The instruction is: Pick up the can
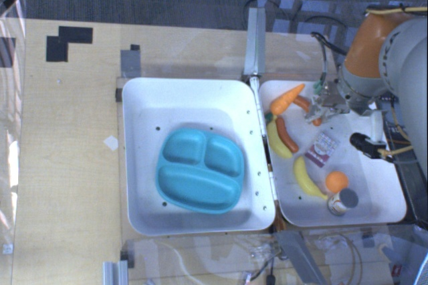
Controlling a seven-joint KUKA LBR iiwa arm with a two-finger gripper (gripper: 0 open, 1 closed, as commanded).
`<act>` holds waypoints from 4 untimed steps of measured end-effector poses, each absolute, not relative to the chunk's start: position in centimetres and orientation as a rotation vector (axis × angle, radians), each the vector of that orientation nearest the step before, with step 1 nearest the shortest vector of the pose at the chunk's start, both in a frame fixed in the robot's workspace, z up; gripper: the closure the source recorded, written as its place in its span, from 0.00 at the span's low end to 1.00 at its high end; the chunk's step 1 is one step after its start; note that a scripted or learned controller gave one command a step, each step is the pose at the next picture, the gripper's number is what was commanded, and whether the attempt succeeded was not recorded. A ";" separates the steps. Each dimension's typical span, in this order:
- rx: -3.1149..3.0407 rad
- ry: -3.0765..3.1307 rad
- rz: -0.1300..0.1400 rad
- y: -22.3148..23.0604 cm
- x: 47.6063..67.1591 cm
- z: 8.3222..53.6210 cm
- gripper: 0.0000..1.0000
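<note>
Can [341, 201] stands at right bin's [394, 210] near edge, touching an orange [336, 180] beside a banana [307, 178]; gripper [321, 108] hovers well apart near the carrot [286, 99], finger state indiscernible; descent risks snagging neighbours or tipping it.

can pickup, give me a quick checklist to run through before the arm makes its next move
1. Target located: the small silver metal can sits in the near corner of the right white bin. ok
2. Gripper over the can: it hangs at the bin's far side, near the orange carrot. not ok
3. Anything between the fingers: cannot tell.
4. Space around the can: the round orange fruit and the yellow banana crowd it. not ok
5. Can upright: cannot tell.
</note>
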State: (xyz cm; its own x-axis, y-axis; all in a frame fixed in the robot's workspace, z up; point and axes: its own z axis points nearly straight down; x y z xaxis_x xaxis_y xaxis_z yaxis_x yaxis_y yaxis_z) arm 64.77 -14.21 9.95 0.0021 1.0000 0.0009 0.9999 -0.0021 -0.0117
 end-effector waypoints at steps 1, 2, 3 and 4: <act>-2.142 -2.308 -0.010 -7.3 65.6 23.7 1.00; -2.000 -2.432 -0.007 -2.2 67.0 28.3 1.00; -1.982 -2.448 -0.007 -10.8 67.0 33.2 1.00; -2.030 -2.409 -0.006 -16.1 67.0 37.4 1.00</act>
State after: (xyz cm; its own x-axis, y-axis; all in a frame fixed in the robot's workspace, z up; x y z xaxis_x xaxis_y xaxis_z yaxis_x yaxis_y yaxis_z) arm 66.97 -16.15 37.42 -0.1693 0.9856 -0.0039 0.9855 0.1693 0.0085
